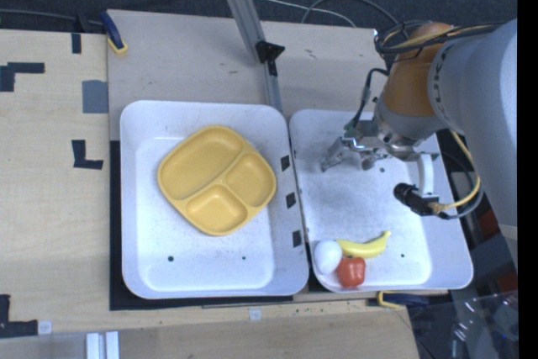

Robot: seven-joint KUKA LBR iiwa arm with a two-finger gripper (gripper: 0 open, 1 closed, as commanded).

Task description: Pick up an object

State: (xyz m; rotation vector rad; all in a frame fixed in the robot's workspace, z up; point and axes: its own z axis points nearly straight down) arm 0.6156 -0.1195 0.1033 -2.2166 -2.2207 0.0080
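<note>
Hand: the hand [346, 154] is hanging over the upper part of the right bin [336, 197], fingers spread apart and pointing toward the divide between the bins; nothing is sitting between them.
Arm: the grey arm [471, 97] with its orange band [414, 80] is reaching in from the right, a black cable looping beside the wrist.
Objects to pick: a yellow banana [366, 245], a white egg-like ball [327, 255] and a red pepper-like toy [352, 271] are crowding together at the near edge of the right bin, well apart from the hand.
Left bin: the left bin [143, 256] is carrying a yellow divided plate [217, 179], lying flat and slightly turned.
Desk: the desk [50, 206] is showing dark tape marks on its left.
Risk: I'm guessing the cluster is the trouble, since the three pieces are touching and closing on one could be nudging the others away, or the round ball could be rolling off against the bin wall. The plate looks too wide and flat to pinch easily.
</note>
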